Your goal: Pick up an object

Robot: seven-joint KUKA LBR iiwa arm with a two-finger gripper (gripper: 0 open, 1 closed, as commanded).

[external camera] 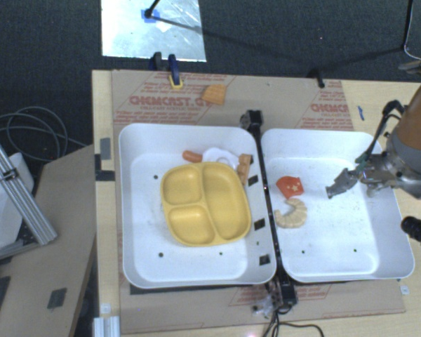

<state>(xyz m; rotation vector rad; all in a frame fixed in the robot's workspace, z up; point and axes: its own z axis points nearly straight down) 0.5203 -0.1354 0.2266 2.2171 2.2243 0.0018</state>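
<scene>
a grey robot arm reaches in from the right over the right-hand bin (389,258), its gripper (339,186) hanging above the bin's bare white floor. whether the hand is open or closed cannot be told from this angle, and nothing can be seen in its grasp. just to the gripper's left, apart from it, a small red piece (290,185) lies on the bin floor near the divider, and a pale curved piece shaped like a shrimp (292,213) lies just below the red one, close to it but not clearly touching. in the left-hand bin (137,258) a yellow three-compartment plate (205,203) sits near the middle, tilted in relation to the bin's walls. along the plate's upper edge lie an orange sausage-like piece (192,156), a white item (219,157) and a tan block (245,167) by the divider. beyond the bins, an orange-tan piece (214,94) rests on the cardboard sheet (323,104) under them.
</scene>
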